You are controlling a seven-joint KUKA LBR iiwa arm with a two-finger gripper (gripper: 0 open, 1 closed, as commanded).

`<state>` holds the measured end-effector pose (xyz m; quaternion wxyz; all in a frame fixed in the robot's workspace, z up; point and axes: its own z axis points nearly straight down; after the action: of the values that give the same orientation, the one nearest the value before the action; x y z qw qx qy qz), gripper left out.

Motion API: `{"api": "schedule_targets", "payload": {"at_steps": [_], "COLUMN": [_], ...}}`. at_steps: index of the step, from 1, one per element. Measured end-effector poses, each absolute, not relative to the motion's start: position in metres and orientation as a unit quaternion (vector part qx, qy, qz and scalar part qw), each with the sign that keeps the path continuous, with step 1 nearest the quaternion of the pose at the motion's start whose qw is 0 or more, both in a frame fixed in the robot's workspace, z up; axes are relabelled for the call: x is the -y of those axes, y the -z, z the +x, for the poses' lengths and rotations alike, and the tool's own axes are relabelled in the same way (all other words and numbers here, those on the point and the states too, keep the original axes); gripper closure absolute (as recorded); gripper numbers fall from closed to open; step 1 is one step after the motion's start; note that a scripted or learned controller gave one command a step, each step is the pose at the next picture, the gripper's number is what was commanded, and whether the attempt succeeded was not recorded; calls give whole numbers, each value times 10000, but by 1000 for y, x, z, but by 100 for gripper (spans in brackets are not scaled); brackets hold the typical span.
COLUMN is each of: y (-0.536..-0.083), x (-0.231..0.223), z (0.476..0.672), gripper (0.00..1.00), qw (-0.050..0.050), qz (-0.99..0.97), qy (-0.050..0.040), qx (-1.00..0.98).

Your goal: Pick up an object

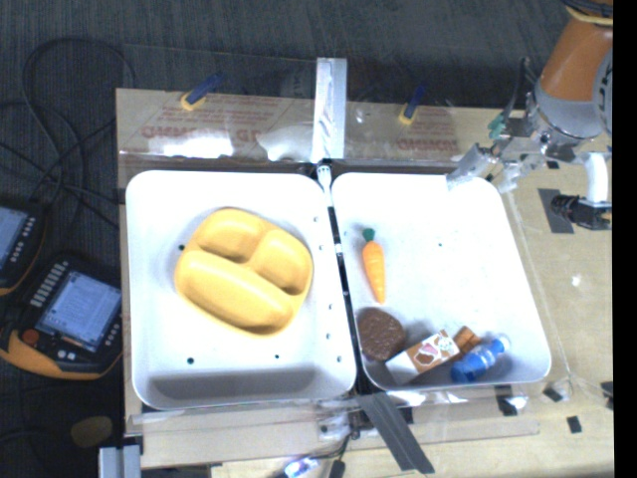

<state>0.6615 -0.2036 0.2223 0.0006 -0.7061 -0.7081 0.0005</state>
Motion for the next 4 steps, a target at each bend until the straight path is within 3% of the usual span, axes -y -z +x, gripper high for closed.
{"api": "schedule_targets", "payload": {"at_steps": [1, 2, 3, 4], "y": [-181, -181, -131, -134], "x": [224, 224, 155, 101], "z": [666, 666, 669, 669], "gripper": [0, 0, 0, 0], "qw": [-6, -7, -4, -6], "qz": [-5727, -5727, -5134, -4747], "qy": [-16, -16, -5, -4], "qx": [8198, 8198, 8581, 8801]}}
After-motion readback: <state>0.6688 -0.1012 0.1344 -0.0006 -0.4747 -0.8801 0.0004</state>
